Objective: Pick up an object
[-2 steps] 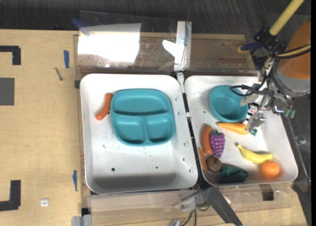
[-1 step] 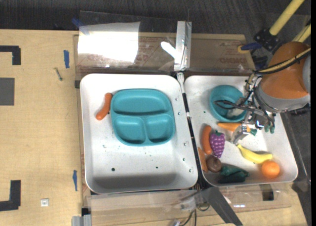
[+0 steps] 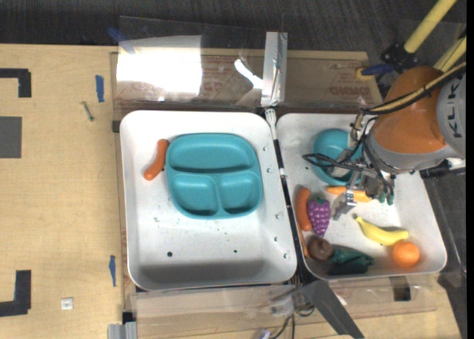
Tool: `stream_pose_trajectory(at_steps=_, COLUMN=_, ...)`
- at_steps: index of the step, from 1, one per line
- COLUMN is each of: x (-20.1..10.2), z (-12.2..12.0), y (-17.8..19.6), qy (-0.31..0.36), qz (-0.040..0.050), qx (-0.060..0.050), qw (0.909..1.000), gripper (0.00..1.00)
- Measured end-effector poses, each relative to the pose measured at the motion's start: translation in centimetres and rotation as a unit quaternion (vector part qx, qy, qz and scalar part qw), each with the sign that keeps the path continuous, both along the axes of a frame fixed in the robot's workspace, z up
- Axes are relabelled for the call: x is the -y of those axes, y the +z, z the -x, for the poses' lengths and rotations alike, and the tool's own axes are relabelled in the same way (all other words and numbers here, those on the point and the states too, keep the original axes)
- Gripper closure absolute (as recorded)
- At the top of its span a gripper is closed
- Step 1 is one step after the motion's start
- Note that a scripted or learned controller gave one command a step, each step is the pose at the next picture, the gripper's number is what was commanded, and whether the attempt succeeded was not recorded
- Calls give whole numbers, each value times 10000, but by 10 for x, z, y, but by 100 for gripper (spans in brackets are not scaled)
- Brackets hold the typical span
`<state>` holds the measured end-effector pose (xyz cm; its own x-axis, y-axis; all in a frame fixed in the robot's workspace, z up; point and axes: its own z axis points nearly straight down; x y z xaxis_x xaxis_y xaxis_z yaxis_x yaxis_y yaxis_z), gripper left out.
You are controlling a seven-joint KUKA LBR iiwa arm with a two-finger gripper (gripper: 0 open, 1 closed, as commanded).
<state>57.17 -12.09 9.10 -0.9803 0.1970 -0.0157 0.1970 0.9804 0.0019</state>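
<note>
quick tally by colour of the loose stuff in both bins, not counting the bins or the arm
Teal: 2, divided tray and bowl
Orange: 3, carrot, carrot, orange
Purple: 1, grapes
Yellow: 1, banana
Brown: 1, round piece
Dark green: 1, piece
Total: 9

The arm's orange band (image 3: 412, 112) covers the right part of the teal bowl (image 3: 331, 149) and much of the right bin's (image 3: 433, 256) upper area, and the arm itself is cut off by the right edge of the view. The gripper (image 3: 354, 195) is a tangle of dark cables and metal, too blurred to read, and it hides part of a small orange piece (image 3: 358, 196) beneath it. The brown object (image 3: 320, 248) and the dark green one (image 3: 350, 260) at the bin's near wall are too indistinct to identify.
</note>
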Motion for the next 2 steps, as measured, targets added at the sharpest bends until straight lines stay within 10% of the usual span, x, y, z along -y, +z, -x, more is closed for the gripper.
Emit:
stream_pose_trajectory(at_steps=1, x=-14, z=41, y=0, qy=-653, qz=-5, qx=17, qw=9979, gripper=0)
stream_pose_trajectory(at_steps=2, x=-3, z=-36, y=69, qy=62, qz=4, qx=-13, qw=10000, gripper=0)
